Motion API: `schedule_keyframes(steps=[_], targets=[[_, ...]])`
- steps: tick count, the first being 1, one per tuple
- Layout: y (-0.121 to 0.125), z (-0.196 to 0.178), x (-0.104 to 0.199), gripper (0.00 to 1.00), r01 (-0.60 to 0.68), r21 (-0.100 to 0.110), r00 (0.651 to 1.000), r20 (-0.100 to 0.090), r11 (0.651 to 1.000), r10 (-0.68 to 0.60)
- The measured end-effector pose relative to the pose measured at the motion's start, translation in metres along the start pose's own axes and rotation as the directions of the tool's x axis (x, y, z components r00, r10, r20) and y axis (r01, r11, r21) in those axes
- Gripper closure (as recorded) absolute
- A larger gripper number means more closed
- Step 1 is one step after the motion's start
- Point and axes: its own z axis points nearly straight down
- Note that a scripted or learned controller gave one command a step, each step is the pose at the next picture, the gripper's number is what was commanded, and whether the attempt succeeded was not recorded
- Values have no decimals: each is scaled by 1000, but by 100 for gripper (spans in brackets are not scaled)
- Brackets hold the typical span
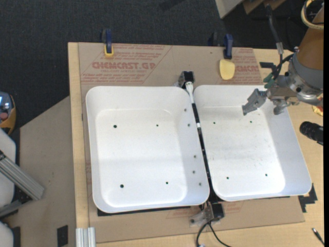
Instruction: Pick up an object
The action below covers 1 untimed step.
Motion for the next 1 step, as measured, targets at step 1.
schedule_keyframes(steps=[1], targets=[[1, -11, 0, 100, 1, -3, 1000, 1, 1000, -1]])
